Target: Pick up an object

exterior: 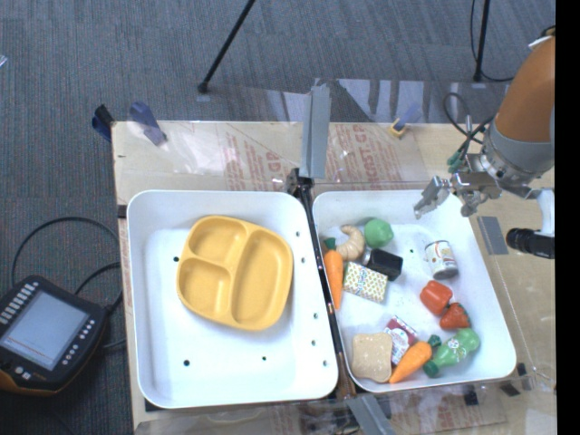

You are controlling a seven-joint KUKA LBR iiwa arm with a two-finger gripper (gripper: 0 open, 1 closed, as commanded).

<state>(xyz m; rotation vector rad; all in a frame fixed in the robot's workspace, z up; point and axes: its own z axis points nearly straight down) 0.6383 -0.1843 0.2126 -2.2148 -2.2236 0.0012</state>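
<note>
Right now my end effector (450, 194) hangs above the upper right corner of the right bin (497, 308), over its far rim, with its fingers spread and nothing between them. I take the small can (441, 258) as the nearest candidate: it lies below the end effector in the camera view, toward me and a shade to the view's left, standing apart from the other items on bare white floor. It lies tipped, its round end facing up toward the camera, so its long axis seems to run roughly away from me; I can't fix that exactly.

Everything else sits further in. A red pepper (436, 295) and a strawberry (455, 316), both glossy plastic, lie just below the can. A black cylinder (385, 263), a green ball (379, 232) and a patterned box (364, 282) cluster near the bin's middle, with two orange carrots (333, 277), long and tapered, and a slice of bread (372, 356) by the edges. The left bin (154, 243) holds a yellow divided plate (236, 272), smooth and shallow. My guess: the move is a short drop down and slightly inward.
</note>
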